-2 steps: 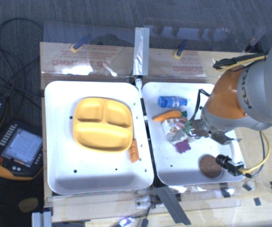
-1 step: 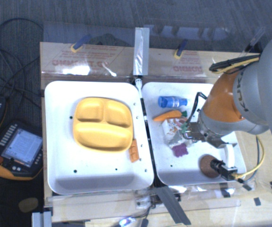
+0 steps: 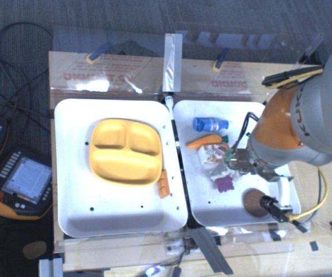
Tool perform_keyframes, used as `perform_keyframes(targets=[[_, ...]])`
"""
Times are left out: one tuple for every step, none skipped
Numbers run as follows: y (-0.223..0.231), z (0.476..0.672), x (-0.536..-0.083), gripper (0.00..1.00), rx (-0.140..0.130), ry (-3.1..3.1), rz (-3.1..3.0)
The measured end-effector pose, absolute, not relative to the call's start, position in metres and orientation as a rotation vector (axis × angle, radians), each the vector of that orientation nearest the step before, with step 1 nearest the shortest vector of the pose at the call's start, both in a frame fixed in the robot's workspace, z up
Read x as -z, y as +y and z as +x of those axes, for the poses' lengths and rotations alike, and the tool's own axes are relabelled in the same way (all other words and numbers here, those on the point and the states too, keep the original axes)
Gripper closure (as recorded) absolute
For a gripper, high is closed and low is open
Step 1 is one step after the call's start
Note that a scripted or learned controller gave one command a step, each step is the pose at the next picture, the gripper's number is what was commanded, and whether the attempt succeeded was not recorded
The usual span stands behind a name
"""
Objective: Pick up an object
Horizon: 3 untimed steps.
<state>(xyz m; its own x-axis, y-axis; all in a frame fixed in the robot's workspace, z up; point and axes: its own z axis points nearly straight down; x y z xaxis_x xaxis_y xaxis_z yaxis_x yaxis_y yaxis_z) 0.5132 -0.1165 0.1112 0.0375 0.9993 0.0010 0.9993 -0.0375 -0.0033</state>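
Landmark: right shallow white plastic bin point(image 3: 196, 209).
Gripper point(image 3: 230, 159): low inside it, over crumpled printed packet point(image 3: 214, 153); finger state cannot be told.
Orange plastic carrot point(image 3: 204, 141): just behind packet.

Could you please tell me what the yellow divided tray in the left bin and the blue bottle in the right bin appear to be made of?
The yellow tray looks like moulded plastic with a smooth, slightly matte finish: its colour is even and its compartment edges are rounded. The blue bottle also seems to be plastic, glossier, with a lighter cap end; it is too small to be sure.
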Motion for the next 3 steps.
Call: perform_keyframes(targets=[[-0.095, 0.483, -0.203, 1.0, -0.007, -2.139, -2.298], [-0.146, 0.483, -0.211, 1.0, -0.004, -2.505, -1.894], [-0.071, 0.496, -0.221, 1.0, -0.003, -2.219, -2.22]])
